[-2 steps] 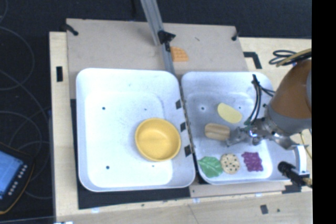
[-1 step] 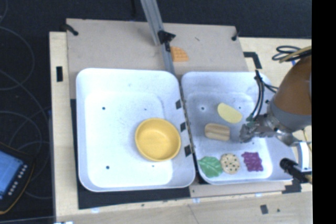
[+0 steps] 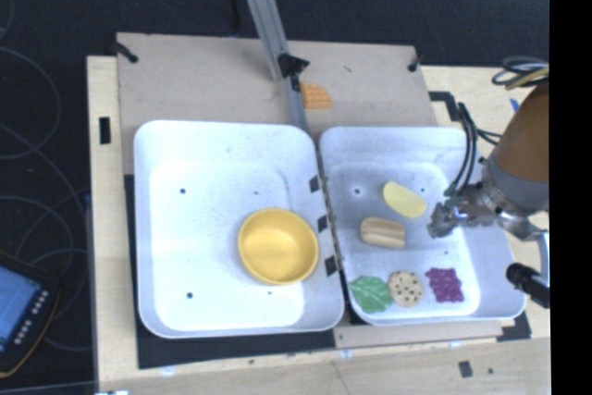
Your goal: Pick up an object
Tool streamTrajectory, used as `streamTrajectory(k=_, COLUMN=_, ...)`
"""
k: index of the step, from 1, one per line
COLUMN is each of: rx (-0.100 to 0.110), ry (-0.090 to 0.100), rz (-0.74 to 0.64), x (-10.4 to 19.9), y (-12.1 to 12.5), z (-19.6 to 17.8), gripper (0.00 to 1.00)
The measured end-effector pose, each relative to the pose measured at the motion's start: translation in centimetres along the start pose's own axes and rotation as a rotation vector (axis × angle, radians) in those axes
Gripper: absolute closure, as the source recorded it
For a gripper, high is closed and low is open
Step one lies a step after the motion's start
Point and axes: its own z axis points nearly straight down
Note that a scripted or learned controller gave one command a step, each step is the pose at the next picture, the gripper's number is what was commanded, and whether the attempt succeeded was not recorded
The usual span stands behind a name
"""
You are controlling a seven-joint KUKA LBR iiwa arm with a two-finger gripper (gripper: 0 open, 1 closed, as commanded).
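Observation:
The right bin [image 3: 370, 153] holds a pale yellow oval piece [image 3: 404, 198], a tan bread roll [image 3: 383, 232], a green leaf [image 3: 370, 293], a round cookie [image 3: 405, 288] and a purple grape cluster [image 3: 446, 284]. A yellow bowl [image 3: 277, 245] sits in the left bin [image 3: 185, 162], near its right wall. My gripper [image 3: 440, 223] hangs low over the right bin, just right of the roll and the yellow piece, above the grapes. Nothing shows between its tips.
A grey metal pole [image 3: 264, 14] slants up from the seam between the bins. A small orange waffle-like piece [image 3: 315, 96] lies on the brown board behind the bins. Cables run along the right edge near the arm [image 3: 523, 153].

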Motion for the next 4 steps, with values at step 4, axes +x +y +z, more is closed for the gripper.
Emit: streamTrajectory(k=4, rx=0.006, ry=0.003, rz=-0.004, x=15.5, y=0.3, z=-4.9, gripper=1.00)
